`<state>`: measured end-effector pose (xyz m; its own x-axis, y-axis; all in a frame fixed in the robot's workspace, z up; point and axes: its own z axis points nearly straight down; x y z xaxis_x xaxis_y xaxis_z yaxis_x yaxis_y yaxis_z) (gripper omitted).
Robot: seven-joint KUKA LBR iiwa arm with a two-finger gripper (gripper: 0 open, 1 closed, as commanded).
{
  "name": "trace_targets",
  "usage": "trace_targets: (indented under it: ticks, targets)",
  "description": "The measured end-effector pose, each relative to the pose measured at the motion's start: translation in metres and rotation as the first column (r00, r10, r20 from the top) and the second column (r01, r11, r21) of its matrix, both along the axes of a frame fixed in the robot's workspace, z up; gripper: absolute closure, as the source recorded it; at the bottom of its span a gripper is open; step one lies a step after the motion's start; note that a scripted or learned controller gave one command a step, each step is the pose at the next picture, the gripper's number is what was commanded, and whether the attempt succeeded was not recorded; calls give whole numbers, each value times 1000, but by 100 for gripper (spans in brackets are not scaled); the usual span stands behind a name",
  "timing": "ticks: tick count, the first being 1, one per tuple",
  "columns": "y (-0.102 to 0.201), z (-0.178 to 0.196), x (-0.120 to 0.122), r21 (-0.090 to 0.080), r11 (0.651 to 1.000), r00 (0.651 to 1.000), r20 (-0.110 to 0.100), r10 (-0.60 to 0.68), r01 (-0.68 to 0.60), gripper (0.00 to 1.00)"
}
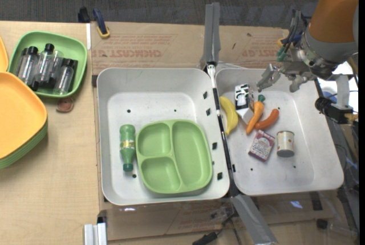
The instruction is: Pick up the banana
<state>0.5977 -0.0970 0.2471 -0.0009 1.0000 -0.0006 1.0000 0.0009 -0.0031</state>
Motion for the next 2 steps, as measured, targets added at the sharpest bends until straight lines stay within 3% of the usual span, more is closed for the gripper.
trace_targets:
  ticks: [1,2]
  targets:
    - [-1,8,0,-1,1000,1000,-2,-1,1,100]
    - [-11,6,31,-1,902,902,3,433,-433,100]
